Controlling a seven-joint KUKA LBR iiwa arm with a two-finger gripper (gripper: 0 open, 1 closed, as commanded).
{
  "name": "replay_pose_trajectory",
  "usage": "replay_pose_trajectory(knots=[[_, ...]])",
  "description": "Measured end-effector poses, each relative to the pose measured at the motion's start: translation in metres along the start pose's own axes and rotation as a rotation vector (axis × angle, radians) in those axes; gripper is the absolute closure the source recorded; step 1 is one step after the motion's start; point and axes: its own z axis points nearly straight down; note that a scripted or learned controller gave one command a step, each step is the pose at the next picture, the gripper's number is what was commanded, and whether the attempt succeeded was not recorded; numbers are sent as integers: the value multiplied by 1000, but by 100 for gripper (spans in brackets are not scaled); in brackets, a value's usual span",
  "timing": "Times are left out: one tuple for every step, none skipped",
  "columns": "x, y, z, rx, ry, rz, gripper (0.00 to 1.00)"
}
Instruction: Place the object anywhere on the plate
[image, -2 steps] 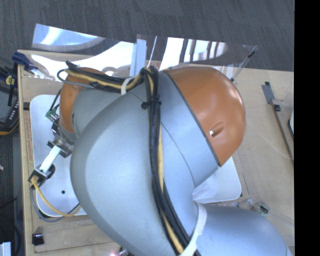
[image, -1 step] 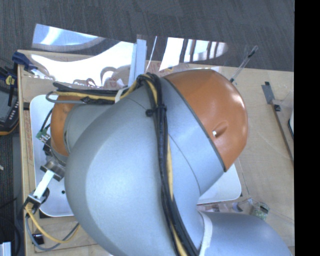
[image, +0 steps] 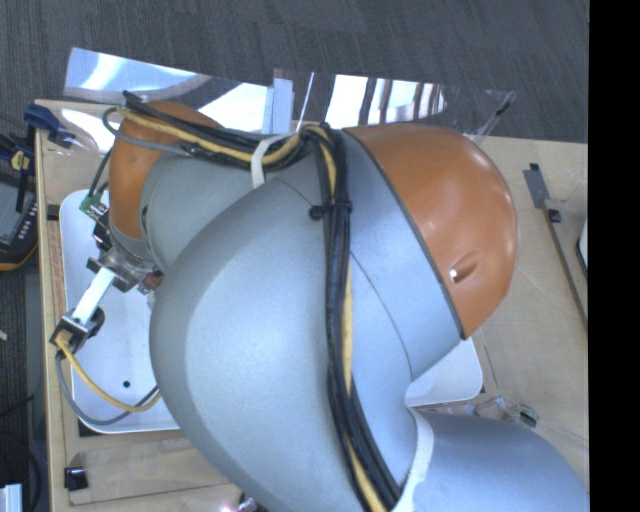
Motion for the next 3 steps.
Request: replay_pose_trajectory(knots=[[-2, 50, -18, 0, 1, -37, 0], [-72, 41, -39, 1, -1, -48, 0], [-92, 128, -60, 0, 2, -59, 0]])
